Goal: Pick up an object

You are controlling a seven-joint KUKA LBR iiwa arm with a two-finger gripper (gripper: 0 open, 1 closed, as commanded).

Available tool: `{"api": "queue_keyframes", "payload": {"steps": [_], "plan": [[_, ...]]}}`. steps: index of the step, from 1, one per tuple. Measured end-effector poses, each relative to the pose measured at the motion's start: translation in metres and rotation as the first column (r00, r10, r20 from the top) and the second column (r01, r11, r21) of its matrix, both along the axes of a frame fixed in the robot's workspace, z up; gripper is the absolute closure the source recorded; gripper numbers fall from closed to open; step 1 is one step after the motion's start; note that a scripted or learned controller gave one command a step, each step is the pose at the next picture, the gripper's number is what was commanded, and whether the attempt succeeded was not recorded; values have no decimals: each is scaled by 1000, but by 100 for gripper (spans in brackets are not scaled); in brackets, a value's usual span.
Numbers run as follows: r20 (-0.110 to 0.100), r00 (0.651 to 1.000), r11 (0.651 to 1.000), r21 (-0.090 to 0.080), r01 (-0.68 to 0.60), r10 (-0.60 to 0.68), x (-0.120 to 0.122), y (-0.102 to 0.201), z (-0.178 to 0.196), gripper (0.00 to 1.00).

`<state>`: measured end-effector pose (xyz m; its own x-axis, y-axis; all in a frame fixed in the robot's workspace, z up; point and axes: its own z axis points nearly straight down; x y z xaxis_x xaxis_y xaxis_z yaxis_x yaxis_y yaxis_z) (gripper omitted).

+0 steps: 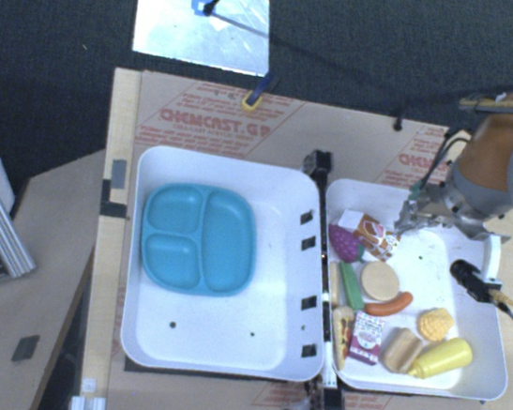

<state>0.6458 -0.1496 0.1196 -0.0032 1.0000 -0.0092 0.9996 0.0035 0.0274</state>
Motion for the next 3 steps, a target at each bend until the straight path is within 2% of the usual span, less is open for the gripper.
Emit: {"api": "queue_keyframes", "payload": {"steps": [1, 2, 3], "plan": [[-20, 1000, 1000, 8, -1, 1, 5, 1, 45, 100], [-19, 1000, 1000, 7, -1, 2, 7, 0, 100, 100], [-27, 1000, 1000, 11, -4, 5, -20, 49, 93, 100]]}}
